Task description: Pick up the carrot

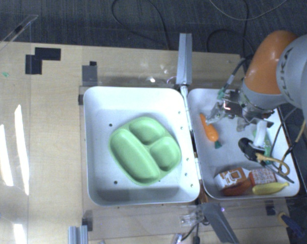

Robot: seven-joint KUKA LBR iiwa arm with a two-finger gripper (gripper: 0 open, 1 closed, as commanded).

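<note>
A banana (269, 188) lies at the right bin's (228, 154) near edge. The carrot (210, 130) lies by its left wall, the claw (223, 111) just beside it. Wide or narrow, I cannot tell.

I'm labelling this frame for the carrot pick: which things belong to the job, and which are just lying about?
Job: carrot, gripper, right bin.
Lying about: green divided plate, left bin, banana, small carton, pink packet.

Grey arm (302, 70) reaching in from right, orange band (268, 65) above wrist; end effector (221, 112) pointing left, angled downward.
</note>
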